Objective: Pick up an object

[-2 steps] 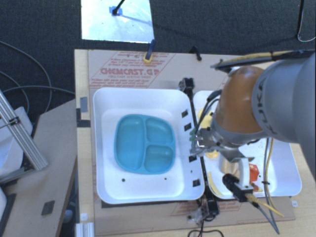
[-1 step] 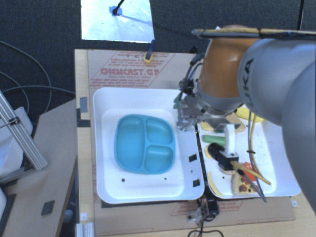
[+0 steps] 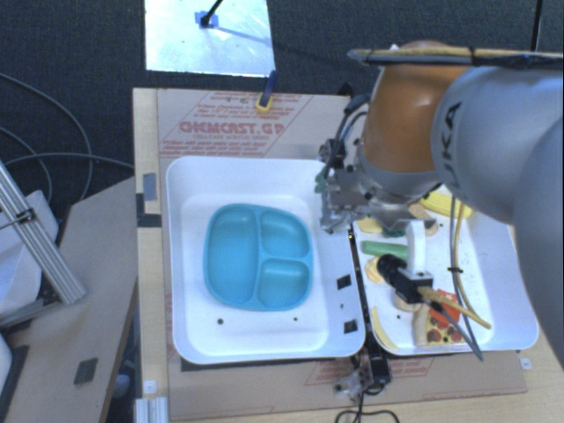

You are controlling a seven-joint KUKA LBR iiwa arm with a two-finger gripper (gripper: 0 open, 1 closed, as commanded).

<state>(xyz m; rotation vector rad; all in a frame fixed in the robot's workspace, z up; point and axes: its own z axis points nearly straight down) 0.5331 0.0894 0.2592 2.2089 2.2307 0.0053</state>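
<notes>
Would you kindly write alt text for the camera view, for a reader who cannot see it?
A grey arm reaches from the right over two white bins. The left bin holds a blue tray; the right bin holds a clutter of small objects.

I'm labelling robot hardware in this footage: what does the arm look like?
The arm is bulky, rounded and light grey, with dark lettering on its shell and a glossy orange band above the wrist. Thin cables loop beside the grey metal end effector mount.

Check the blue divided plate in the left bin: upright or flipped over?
Upright. The blue divided plate lies flat in the left bin, its three compartments facing up.
</notes>
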